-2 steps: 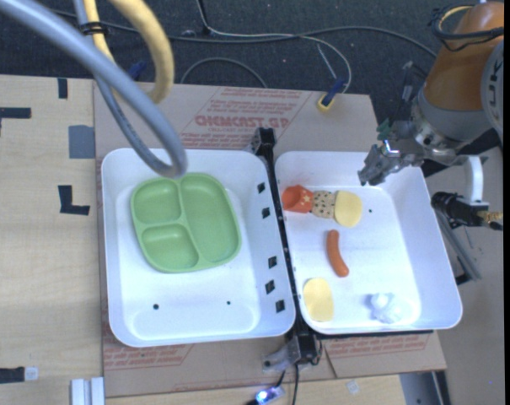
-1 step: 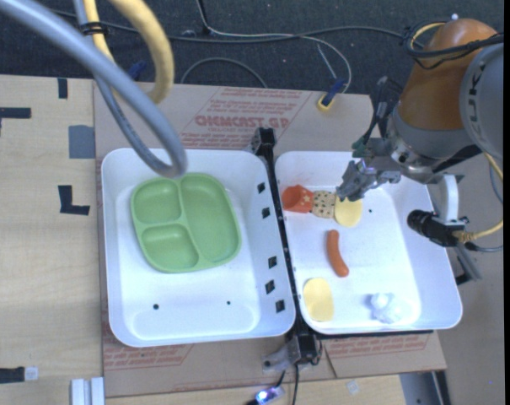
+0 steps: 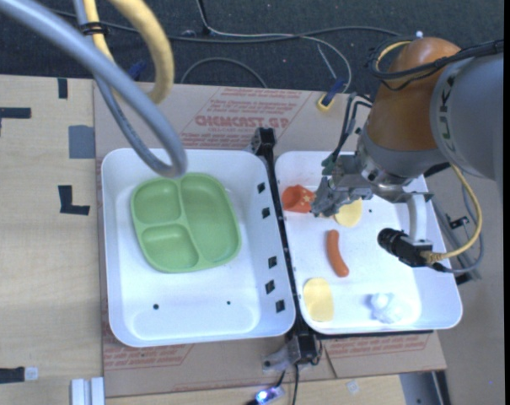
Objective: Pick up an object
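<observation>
- Starting at the left, the left bin (image 3: 120, 226) holds a green plate (image 3: 185, 223) with three parts (nothing lies on the plate).
- A thick grey hose (image 3: 86, 62) and a yellow hose (image 3: 141, 19) hang over that side, and the grey one ends just above the top of the plate.
- A black bar (image 3: 276, 226) runs between the two bins.
- The right bin (image 3: 444, 306) has the small things to pick from.
- An orange-red piece (image 3: 297, 198) sits near the top left corner of that bin.
- The gripper (image 3: 330, 202) hangs just beside the orange-red piece, low over the bin.
- I cannot tell if the gripper is open or closed, because its tip is dark and small here.
- A pale yellow round piece (image 3: 350, 216) lies right under the gripper, partly hidden by it.
- A little orange sausage shape (image 3: 336, 253) lies below that, in the middle of the bin.
- A yellow lump (image 3: 319, 299) sits near the bottom edge.
- A white crumpled thing (image 3: 385, 308) sits near the bottom right.
- The grey arm with its big orange band (image 3: 410, 87) comes in from the right.
- What could go wrong (just my guess): the gripper sits between two pieces, so it may push one away and grab nothing.
- The orange-red piece is close to the bin wall, so the gripper might bump the wall.
- The round piece looks flat, so it may slip out.
</observation>
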Controlling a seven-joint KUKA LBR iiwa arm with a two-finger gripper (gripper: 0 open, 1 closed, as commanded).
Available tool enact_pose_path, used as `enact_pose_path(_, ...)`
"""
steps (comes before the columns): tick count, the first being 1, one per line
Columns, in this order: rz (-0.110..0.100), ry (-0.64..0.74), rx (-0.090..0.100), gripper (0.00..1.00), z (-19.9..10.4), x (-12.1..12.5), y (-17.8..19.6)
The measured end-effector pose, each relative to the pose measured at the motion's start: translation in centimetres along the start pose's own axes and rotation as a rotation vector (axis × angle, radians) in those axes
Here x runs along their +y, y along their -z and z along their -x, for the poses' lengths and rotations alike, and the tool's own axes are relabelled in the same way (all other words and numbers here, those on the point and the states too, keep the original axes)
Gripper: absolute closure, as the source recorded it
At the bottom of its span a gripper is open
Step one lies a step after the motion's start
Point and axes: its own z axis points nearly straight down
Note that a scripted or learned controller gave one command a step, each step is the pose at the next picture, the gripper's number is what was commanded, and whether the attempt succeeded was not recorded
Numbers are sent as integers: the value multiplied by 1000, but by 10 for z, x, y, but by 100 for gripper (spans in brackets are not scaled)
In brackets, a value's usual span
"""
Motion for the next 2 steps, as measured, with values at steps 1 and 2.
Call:
enact_pose_path(1,2,0,0,100,-45,-15,6)
enact_pose_path(2,1,1,0,100,-96,-27,-11)
